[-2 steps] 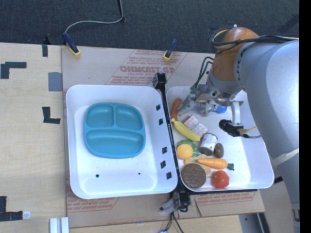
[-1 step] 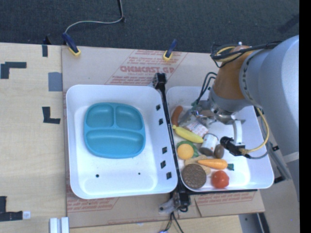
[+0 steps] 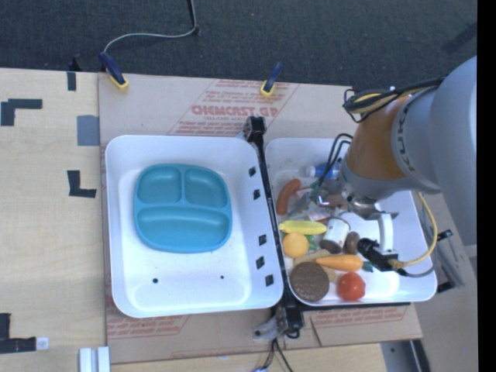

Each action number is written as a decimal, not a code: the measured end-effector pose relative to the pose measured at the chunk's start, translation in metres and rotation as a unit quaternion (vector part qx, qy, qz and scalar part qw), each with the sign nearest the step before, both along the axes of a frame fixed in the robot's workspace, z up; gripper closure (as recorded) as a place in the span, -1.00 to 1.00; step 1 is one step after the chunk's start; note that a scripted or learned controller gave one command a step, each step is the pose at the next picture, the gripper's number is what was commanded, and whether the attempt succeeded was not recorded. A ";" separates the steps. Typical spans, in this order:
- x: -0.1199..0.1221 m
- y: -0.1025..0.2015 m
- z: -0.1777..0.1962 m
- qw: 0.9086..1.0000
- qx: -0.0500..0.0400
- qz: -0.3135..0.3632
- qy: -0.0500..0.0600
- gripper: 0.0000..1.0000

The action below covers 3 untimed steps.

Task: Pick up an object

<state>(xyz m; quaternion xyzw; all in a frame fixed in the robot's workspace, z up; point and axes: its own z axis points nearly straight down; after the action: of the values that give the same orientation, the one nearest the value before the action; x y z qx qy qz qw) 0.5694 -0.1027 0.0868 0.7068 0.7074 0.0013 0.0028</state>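
Observation:
The right bin point(image 3: 411, 285) holds several toy foods. Among them are a red-brown sausage point(image 3: 287, 194), a yellow banana point(image 3: 303, 227), an orange ball point(image 3: 294, 245), a carrot point(image 3: 339, 263), a red tomato point(image 3: 351, 287) and a brown round patty point(image 3: 309, 281). A small white and brown piece point(image 3: 335, 235) lies beside the banana. My gripper point(image 3: 325, 195) is low in the upper middle of this bin, just right of the sausage and above the banana. The orange-banded wrist point(image 3: 376, 146) hides much of it.
The left bin point(image 3: 124, 285) holds a blue divided plate point(image 3: 184, 207). A black divider point(image 3: 263, 208) runs between the two bins. Cables hang by the wrist point(image 3: 364, 98) and along the right bin's right side point(image 3: 426, 242). Two clamps point(image 3: 115, 71) hold the cardboard at the back.

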 end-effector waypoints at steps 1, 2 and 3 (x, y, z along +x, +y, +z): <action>-0.050 -0.012 0.001 1.000 0.000 -0.001 -0.001 -1.00; -0.017 0.001 0.000 1.000 0.000 0.000 0.001 -1.00; 0.048 -0.035 0.023 1.000 0.000 0.000 0.003 -1.00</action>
<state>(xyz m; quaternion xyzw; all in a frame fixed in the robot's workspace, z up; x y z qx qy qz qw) 0.6178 -0.1378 0.1095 0.7067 0.7075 -0.0004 0.0005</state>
